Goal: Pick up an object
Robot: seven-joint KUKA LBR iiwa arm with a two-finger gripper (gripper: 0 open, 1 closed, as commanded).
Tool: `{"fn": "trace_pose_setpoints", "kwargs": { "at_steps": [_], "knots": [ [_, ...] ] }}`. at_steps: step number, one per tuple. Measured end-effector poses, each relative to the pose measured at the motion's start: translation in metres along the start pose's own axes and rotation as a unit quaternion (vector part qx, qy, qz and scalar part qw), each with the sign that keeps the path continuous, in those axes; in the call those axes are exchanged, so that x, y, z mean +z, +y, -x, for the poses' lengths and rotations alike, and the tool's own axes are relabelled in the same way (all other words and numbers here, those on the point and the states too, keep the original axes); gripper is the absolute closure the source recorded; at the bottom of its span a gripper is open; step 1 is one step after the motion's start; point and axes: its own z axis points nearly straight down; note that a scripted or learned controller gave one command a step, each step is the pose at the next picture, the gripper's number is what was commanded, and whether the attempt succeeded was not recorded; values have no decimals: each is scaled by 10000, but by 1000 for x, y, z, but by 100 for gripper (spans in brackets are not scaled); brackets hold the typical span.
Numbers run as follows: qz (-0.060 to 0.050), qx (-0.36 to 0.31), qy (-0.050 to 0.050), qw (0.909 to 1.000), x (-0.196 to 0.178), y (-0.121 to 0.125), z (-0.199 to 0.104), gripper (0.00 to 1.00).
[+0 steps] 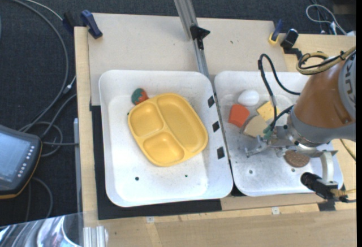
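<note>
In the right bin our gripper hangs over the tan block, grip state we cannot tell, at 3 o'clock from the orange block; it seems light, stiff, best taken by flat sides.

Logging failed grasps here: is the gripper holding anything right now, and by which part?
Cannot be told: the gripper sits low beside the tan block, fingers unclear.

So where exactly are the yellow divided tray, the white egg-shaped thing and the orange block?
yellow divided tray (167,128): camera view, on the ridge where its compartments meet.
white egg-shaped thing (248,97): camera view, on its rounded top.
orange block (238,115): camera view, on its upper face.
</note>
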Motion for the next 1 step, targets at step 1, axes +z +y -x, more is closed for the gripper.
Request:
{"fn": "trace_pose_setpoints", "kwargs": {
  "at_steps": [1],
  "knots": [
    [48, -10, -5, 10000, -14, 2, -1, 100]
  ]
}}
